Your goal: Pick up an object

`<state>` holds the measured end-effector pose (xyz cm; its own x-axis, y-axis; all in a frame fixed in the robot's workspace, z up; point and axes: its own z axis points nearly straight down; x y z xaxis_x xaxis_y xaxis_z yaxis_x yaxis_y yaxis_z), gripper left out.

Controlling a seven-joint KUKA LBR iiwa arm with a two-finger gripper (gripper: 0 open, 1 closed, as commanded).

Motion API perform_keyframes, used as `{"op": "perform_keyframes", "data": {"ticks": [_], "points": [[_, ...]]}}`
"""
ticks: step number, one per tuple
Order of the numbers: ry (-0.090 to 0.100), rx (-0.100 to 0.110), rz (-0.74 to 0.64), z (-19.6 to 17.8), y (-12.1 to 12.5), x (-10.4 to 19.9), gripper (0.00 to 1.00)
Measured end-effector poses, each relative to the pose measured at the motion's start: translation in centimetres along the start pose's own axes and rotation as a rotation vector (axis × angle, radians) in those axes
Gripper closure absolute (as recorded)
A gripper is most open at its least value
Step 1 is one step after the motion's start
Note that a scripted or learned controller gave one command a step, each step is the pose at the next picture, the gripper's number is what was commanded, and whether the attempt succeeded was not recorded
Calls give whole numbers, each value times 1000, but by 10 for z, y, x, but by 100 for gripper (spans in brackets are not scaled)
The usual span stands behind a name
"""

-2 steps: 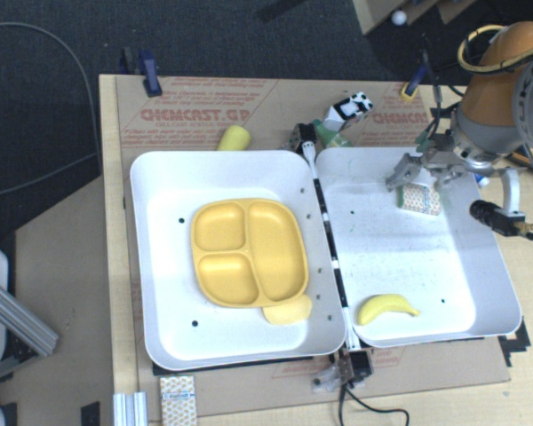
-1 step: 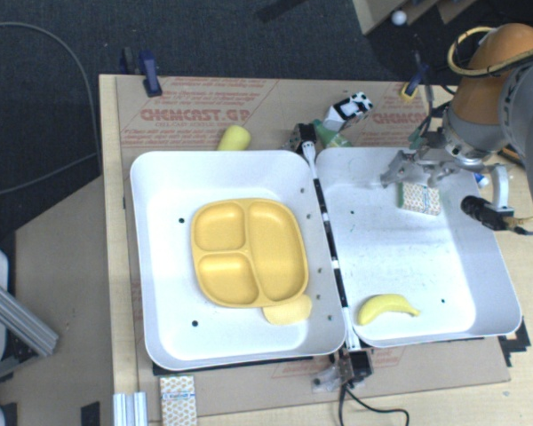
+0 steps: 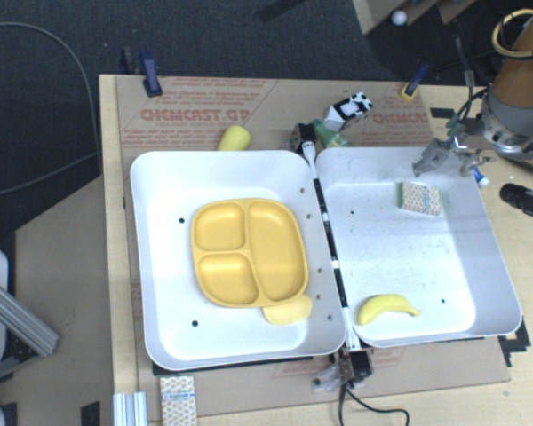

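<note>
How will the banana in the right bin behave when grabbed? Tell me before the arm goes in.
The banana is curved and smooth, so it may pivot or slip out of a pinch across its bend. It looks small and probably light. It lies close to the right bin front wall, which could crowd the gripper.

I had one camera, fixed high above the bench (image 3: 115, 149), looking down at a slant. It took in both bins, the left bin (image 3: 160, 193) toward 9 o'clock and the right bin (image 3: 480, 264) toward 3, with dark floor (image 3: 53, 25) beyond at 12.
</note>
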<state>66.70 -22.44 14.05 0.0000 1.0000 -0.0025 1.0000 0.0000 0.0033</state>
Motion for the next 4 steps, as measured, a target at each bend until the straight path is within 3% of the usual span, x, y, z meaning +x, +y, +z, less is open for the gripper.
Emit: {"op": "perform_keyframes", "data": {"ticks": [1, 2, 3, 4], "points": [[3, 5, 0, 33, -25, 21, 0], [-3, -5, 0, 50, -17, 56, 0], [0, -6, -2, 51, 2, 42, 0], [-4, -12, -3, 39, 4, 41, 100]]}}
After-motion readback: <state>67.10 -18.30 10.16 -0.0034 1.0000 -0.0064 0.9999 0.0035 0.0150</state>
